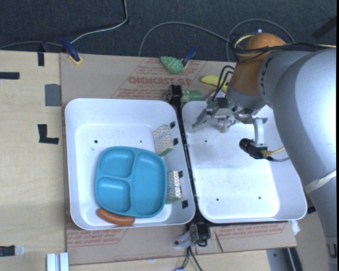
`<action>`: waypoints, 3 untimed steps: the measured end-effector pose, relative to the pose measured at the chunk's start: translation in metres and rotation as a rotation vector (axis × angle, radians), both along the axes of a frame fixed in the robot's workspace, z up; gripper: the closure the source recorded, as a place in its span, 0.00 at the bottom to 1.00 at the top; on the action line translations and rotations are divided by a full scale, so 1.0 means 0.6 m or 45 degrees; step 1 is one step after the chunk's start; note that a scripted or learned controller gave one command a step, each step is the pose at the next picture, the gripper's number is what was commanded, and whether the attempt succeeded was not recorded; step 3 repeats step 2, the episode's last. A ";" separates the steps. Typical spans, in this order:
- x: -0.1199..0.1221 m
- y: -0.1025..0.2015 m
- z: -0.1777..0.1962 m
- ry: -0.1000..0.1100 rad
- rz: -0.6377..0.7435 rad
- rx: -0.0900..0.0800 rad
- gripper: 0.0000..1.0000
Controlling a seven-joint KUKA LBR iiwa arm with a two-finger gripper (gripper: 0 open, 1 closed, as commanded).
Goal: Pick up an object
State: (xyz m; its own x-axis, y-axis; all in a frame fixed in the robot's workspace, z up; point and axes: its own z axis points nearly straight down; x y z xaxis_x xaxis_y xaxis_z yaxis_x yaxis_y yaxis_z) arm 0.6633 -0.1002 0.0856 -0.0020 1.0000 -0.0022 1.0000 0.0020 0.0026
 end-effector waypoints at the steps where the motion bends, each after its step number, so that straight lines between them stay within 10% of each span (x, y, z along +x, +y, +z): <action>1: 0.009 0.004 0.000 0.002 -0.001 0.001 0.00; 2: 0.010 0.004 0.017 0.000 0.001 -0.001 1.00; 3: 0.010 0.004 0.017 0.000 0.001 -0.001 1.00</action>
